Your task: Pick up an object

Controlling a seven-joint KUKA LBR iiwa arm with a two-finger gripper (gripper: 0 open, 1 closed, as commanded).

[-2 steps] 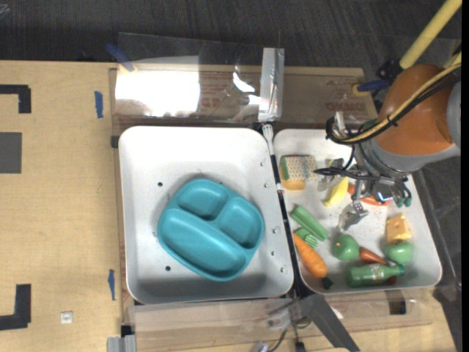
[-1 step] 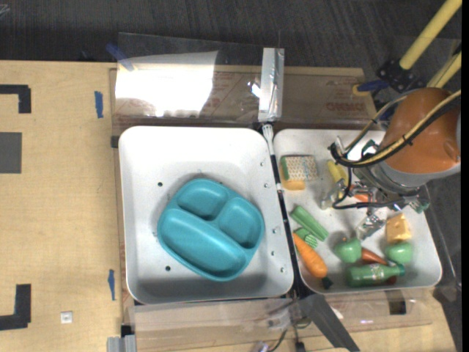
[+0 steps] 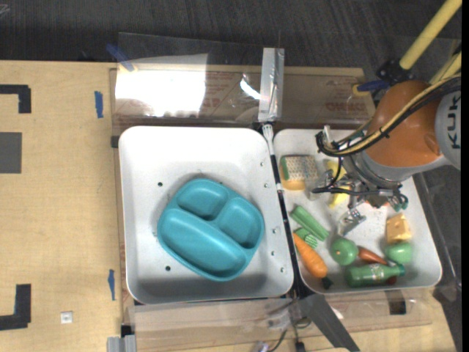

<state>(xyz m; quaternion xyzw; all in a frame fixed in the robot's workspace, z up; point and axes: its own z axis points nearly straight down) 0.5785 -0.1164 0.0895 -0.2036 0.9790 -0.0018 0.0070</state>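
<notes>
My gripper (image 3: 354, 217) hangs over the middle of the right bin (image 3: 429, 218), under the orange wrist band. Just below it lies a green apple (image 3: 342, 251). A yellow piece (image 3: 336, 194) sits partly under the wrist, to the upper left. Around it lie a green pea pod (image 3: 308, 222), an orange carrot (image 3: 311, 257), a green bottle (image 3: 374, 273), a cheese wedge (image 3: 398, 228), a small red pepper (image 3: 371, 255) and a second green fruit (image 3: 401, 253). Nothing shows held by the gripper.
The left bin (image 3: 139, 160) holds a teal divided plate (image 3: 211, 227). A speckled slice on a yellow base (image 3: 297, 171) lies at the right bin's back left corner. Cables loop off the wrist toward the right. A clear plastic sheet lies behind the bins.
</notes>
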